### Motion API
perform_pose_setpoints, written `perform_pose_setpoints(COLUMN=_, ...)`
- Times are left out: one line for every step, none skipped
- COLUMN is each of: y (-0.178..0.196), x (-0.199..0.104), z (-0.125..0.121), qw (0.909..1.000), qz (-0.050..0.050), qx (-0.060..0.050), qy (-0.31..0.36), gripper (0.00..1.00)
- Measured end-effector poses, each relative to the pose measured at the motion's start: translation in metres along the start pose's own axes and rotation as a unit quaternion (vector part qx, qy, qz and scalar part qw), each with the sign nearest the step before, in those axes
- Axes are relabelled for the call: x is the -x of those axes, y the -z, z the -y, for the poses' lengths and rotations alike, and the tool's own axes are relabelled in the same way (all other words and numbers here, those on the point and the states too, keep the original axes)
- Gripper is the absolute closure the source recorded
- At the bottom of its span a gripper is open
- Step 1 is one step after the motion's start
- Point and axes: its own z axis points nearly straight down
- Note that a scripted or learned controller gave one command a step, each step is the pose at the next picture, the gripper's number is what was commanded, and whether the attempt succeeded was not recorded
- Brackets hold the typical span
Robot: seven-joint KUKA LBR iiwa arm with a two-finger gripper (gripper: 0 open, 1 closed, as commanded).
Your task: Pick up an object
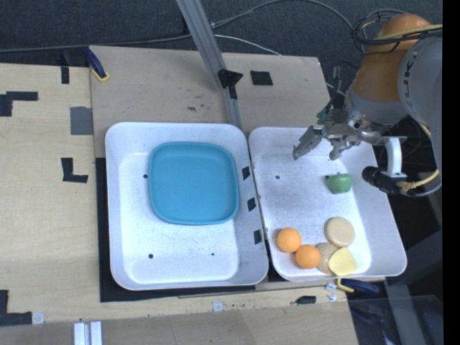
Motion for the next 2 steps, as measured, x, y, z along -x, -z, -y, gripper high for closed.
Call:
perform_pose_setpoints(y=-0.061, x=0.006, z=-0.002, qw=1.0000, qz=0.000, qx=-0.003, qy=0.000, gripper=0.00)
perform_pose_setpoints(y=-0.113, x=0.006, z=-0.001, qw=1.0000, qz=0.000, qx=-0.001, qy=0.000, gripper=0.00)
